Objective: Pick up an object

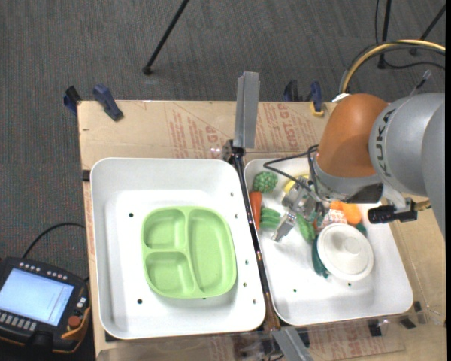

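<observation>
Because the task names no particular object, the step in hand, as I judge it, is to choose one thing from the crowded pile in the right white plastic bin (376, 295) and close on it cleanly. The candidates lie near together in the upper part of this bin: a small green bumpy piece (265, 180), a narrow orange-red piece (255, 203) against the wall between the bins, a green flat piece (270, 217), a small orange block (350, 213) and a round white bowl with a dark green rim (344, 251). To do it well, I think the fingers should go to both sides of one small piece that stands a little apart from the others, for example the green flat piece, and not push against the bowl, which is wide and probably hard to pinch. Pieces that touch each other may slide away when the fingers close.

The grey arm with the orange band (357, 134) enters from the right and bends down over the upper part of the right bin. The metal two-finger gripper (288, 222) points down and to the left, just beside the green flat piece and near the bowl. Its fingers seem slightly apart, and I see nothing between them, so it holds no object.

The left white bin (109, 201) holds a light green divided plastic plate (188, 250), well apart from the gripper.
</observation>
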